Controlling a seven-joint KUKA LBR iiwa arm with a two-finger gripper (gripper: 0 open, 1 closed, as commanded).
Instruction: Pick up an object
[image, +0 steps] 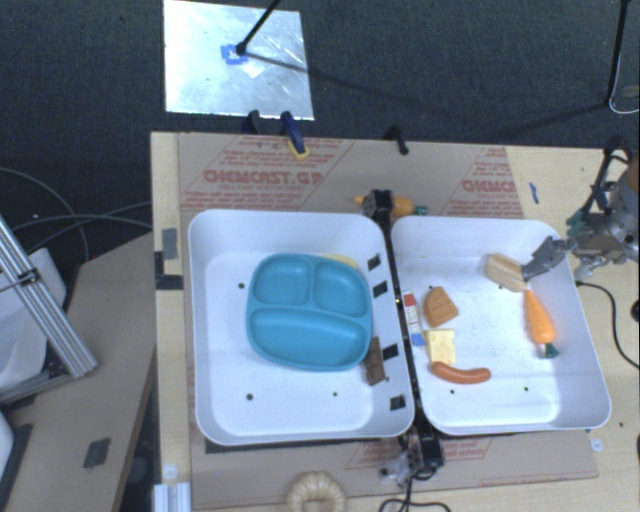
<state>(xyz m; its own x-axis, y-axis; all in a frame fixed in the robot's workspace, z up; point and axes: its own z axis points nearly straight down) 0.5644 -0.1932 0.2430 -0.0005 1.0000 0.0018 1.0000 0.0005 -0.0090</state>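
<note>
The pincer (538, 262) (grip state unclear) touches a tan, stubby bread-like block (505, 271) beside an orange carrot (539, 318).

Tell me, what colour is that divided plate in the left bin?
The divided plate is light blue, seen plainly in the camera view.

In the right bin (590, 400), at the right of the frame, lie five toy foods. A tan bread piece (505, 271) sits uppermost. Right of centre an orange carrot (539, 318) points up. A brown biscuit (439, 305), a yellow cheese slice (441, 347) and a red-orange sausage (461, 374) descend along the left.
</note>
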